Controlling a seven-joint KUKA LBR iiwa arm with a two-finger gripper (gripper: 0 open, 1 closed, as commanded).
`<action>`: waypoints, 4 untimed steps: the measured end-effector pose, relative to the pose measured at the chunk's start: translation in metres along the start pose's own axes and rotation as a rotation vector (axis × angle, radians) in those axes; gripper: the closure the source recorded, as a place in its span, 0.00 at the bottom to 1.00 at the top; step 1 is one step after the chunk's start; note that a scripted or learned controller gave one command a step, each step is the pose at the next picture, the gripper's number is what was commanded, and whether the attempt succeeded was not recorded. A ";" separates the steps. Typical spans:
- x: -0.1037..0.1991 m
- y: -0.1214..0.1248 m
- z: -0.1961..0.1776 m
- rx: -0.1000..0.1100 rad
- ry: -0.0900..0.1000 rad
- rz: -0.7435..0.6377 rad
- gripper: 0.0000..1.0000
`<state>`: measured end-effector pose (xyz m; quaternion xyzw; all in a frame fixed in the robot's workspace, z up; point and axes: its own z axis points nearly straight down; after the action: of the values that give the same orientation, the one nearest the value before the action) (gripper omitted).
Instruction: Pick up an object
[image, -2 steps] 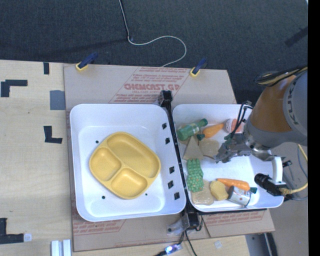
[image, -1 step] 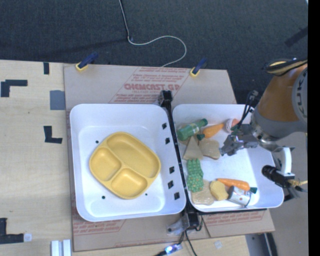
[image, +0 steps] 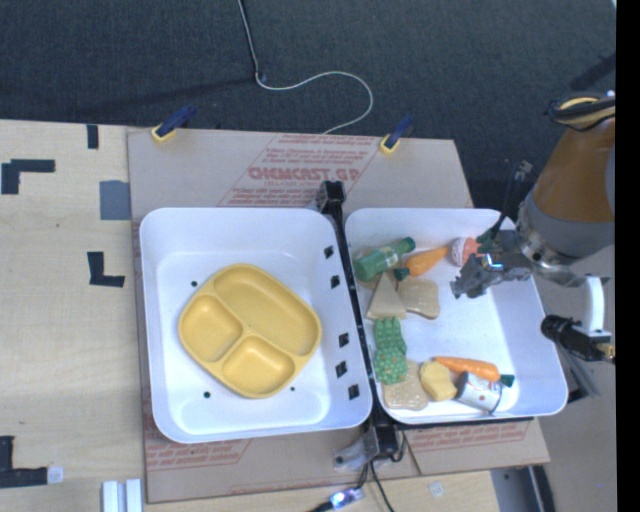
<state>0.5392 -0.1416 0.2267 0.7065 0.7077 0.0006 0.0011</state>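
Light is even and fairly bright, falling from above. The two white bins (image: 160, 300) come close to washing out, with mild glare along their rims and floors. Shadows are soft and short: a faint one hugs the yellow tray (image: 250, 328), and small ones sit under the food items. The dark carpet (image: 120, 50) at the top stays dim and nearly textureless. The whole frame is slightly soft, with low resolution blurring small detail. The gripper (image: 478, 272) looks smeared, perhaps from motion. Straight edges show little bending toward the borders.
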 end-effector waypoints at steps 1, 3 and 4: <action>0.055 0.013 0.012 0.005 0.001 -0.003 1.00; 0.064 0.018 -0.001 0.003 0.001 -0.001 1.00; 0.066 0.012 0.004 0.005 0.000 0.002 1.00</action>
<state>0.5513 -0.0760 0.2228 0.7071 0.7071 -0.0012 -0.0007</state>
